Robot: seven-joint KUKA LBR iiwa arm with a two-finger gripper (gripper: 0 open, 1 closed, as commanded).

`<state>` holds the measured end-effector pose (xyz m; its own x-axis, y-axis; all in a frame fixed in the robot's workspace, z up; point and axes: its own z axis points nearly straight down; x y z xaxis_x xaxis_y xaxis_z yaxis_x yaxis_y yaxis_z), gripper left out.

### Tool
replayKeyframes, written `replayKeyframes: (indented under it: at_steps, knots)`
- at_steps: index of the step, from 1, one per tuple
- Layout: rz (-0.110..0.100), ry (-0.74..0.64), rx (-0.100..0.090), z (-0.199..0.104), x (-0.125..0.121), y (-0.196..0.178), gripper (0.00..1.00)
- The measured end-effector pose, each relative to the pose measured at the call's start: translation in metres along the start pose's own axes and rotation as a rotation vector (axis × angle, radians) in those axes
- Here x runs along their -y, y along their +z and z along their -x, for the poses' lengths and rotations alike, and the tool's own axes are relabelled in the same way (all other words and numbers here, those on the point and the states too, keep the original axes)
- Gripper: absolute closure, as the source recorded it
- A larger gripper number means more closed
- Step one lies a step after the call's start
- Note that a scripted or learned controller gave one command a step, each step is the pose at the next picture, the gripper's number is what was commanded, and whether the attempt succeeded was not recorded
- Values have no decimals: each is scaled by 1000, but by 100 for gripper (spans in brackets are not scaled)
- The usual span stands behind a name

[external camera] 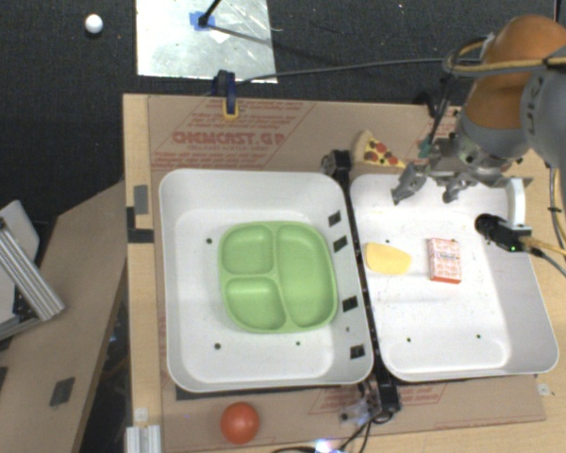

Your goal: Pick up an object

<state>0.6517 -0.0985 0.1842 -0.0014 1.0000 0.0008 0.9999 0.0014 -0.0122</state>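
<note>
Your hand [428, 186] hangs open, gripping nothing, over right bin's [472, 347] far edge; yellow piece [388, 258] and red box [444, 260] lie below.

A flat, pale yellow, rounded wedge-shaped piece [388, 258] is lying in the right white bin, close to its left wall. Just beside it to the right, apart from it, a small rectangular reddish-orange packet with pale print [444, 260] is lying flat, its long side running up and down. Both are sitting near the middle of that bin's floor, unheld.
</note>
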Motion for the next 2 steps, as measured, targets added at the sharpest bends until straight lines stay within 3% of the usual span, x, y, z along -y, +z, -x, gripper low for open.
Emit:
replayKeyframes:
  at_steps: [1, 2]
  knots:
    - [13, -2, 1, 0, -3, -9, 0]
    - [9, -1, 0, -6, 2, 51, 0]
